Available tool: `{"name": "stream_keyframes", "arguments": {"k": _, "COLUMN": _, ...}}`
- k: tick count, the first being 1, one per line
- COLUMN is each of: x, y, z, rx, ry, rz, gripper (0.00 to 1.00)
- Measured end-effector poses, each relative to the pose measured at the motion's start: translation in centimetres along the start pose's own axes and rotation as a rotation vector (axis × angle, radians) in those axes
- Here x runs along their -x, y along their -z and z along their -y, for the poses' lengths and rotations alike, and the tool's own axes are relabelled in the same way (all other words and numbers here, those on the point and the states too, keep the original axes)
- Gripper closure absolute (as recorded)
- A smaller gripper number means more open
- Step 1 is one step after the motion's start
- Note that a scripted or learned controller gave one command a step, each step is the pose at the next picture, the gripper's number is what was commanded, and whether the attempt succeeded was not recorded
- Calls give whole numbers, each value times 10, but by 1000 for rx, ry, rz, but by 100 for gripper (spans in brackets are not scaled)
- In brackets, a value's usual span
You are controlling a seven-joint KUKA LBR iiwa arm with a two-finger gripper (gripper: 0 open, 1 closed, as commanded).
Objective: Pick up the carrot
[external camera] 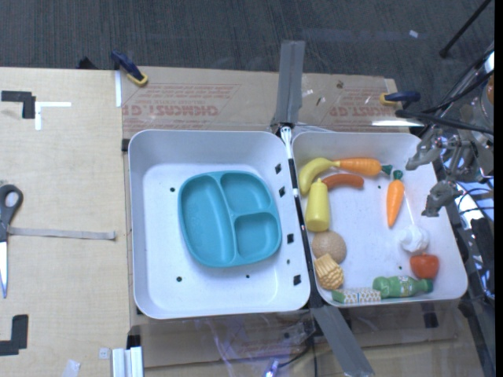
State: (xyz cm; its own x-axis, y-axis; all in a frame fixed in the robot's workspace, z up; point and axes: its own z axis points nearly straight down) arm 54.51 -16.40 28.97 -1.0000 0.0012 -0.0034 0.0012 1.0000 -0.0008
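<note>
Hovering at the right bin's [448, 234] edge, open fingers [428, 181]; carrot [394, 201] beside.

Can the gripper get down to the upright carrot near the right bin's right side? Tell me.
Probably yes. The gripper hangs just right of that carrot, which lies apart from the garlic below it, with nothing on top.

A teal divided plate [230, 218] sat in the left bin [149, 281], while a banana [311, 171], yellow bottle [317, 206] and tomato [424, 266] shared the right one [448, 289].
</note>
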Motion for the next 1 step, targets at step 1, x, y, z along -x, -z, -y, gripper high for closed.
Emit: {"name": "stream_keyframes", "arguments": {"k": 1, "x": 25, "y": -130, "z": 9, "rx": 0, "ry": 99, "rz": 0, "gripper": 0}}
